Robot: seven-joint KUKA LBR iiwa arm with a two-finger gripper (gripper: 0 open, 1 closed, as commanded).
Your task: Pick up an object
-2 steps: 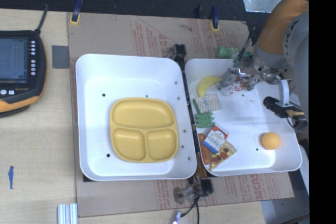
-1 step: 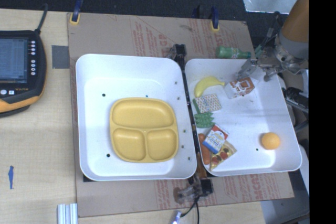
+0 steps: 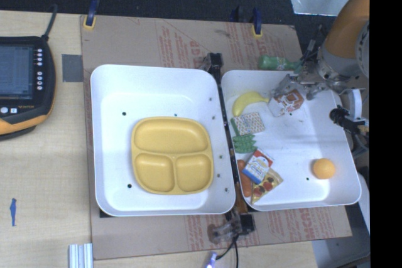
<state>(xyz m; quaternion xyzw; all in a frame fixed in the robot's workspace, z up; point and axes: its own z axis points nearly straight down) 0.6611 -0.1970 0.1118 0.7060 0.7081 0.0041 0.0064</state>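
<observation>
The right bin (image 3: 339, 194) holds a yellow banana (image 3: 249, 101), a checkered packet (image 3: 250, 123), a green item (image 3: 244, 142), a blue and white packet (image 3: 257, 166), a red and yellow packet (image 3: 265, 184) and an orange ball (image 3: 323, 168). My gripper (image 3: 290, 96) hangs over the bin's far part, just right of the banana. A small red and white object (image 3: 293, 100) sits right at the gripper's tip. Whether it is gripped or only lies beneath is unclear.
The left bin (image 3: 113, 91) carries a yellow divided tray (image 3: 171, 154). A green object (image 3: 276, 63) lies outside the right bin's far rim. A control pendant (image 3: 22, 81) rests on the bench at the far left. The arm's orange band (image 3: 348, 22) rises at the right.
</observation>
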